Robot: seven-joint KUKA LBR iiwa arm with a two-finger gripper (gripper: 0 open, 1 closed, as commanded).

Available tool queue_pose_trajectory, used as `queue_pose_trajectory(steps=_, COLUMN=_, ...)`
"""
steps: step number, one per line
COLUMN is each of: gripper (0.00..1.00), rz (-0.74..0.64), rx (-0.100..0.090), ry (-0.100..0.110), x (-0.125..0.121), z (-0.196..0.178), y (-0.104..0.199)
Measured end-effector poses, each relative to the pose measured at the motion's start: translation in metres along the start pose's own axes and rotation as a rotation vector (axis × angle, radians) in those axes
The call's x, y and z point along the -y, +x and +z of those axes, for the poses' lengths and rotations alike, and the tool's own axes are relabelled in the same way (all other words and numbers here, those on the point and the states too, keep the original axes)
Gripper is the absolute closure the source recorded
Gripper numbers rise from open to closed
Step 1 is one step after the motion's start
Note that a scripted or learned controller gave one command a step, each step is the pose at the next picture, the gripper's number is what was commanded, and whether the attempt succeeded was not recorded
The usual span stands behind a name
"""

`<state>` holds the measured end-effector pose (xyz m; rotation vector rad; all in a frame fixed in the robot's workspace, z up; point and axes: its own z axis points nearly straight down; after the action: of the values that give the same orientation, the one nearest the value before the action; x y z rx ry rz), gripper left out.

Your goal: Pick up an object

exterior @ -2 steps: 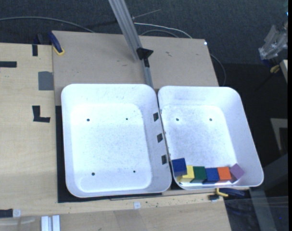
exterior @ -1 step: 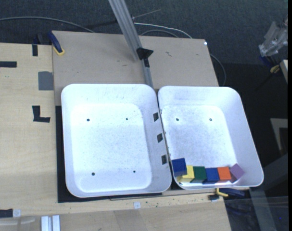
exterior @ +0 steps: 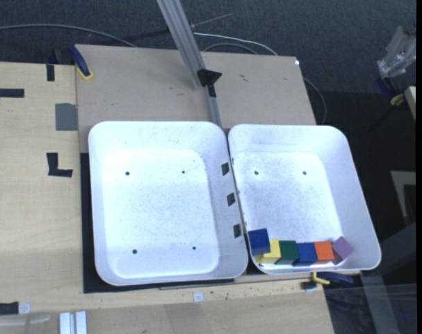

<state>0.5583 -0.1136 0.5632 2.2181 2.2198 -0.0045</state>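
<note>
Along the near wall of the right bin [exterior: 354, 186], six blocks are sitting in a tight row. A blue block [exterior: 258, 239] is standing at the left end, against the wall shared with the left bin [exterior: 94, 186], and it is partly resting on a yellow block [exterior: 270, 254]. Next, running rightward and touching one another, are lying a green block [exterior: 288, 250], a second blue block [exterior: 306, 252], an orange block [exterior: 323, 250] and a purple block [exterior: 342, 247], the last one tilting up against the bin's corner.

Far up at the right edge, the claw [exterior: 398, 50] is showing as a pale, blurred shape hanging over the dark floor, off the bench and well apart from both bins. It is touching none of the blocks and is carrying nothing that can be made out; whether it is parted or closed cannot be told through the blur.

A metal pole [exterior: 181, 30] is slanting in from the top, ending at a black clamp [exterior: 208, 78] just behind the bins.
</note>
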Motion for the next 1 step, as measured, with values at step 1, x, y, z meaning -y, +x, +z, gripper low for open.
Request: queue_pose_trajectory(steps=1, gripper=1.0, rz=-0.001, rx=-0.003, ry=0.004, x=-0.0558, z=0.0236, y=-0.0004)
